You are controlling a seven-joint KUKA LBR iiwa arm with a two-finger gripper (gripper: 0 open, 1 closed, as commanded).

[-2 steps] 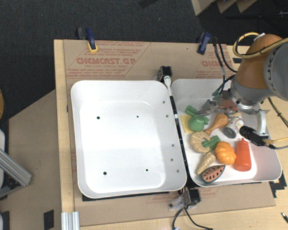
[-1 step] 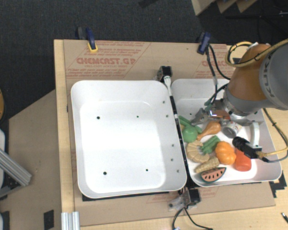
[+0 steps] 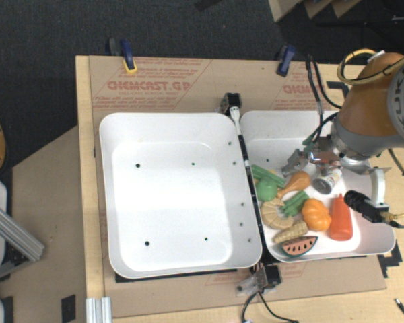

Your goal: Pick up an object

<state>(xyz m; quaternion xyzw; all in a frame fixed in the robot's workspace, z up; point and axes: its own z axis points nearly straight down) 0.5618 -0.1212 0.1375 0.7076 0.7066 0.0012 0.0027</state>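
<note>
1. Jaws [image 3: 321, 169]: positioned low in the right bin [image 3: 283, 132], directly above the toy-food heap. Whether they are released or clenched cannot be told.
2. Nearest item: carrot [image 3: 297, 180], just beside the jaws. Its long axis runs diagonally, narrow end toward lower left, touching the green pieces [image 3: 266, 184].
3. Adjacent: orange fruit [image 3: 316, 214], red bottle [image 3: 341, 218] standing roughly up-down in the view, and watermelon slice [image 3: 300, 245].
4. Risk: items are packed touching; a closing grip may catch two, or wedge the tapered carrot out sideways.
5. Left bin [image 3: 114, 180] on the counter [image 3: 87, 113].
</note>
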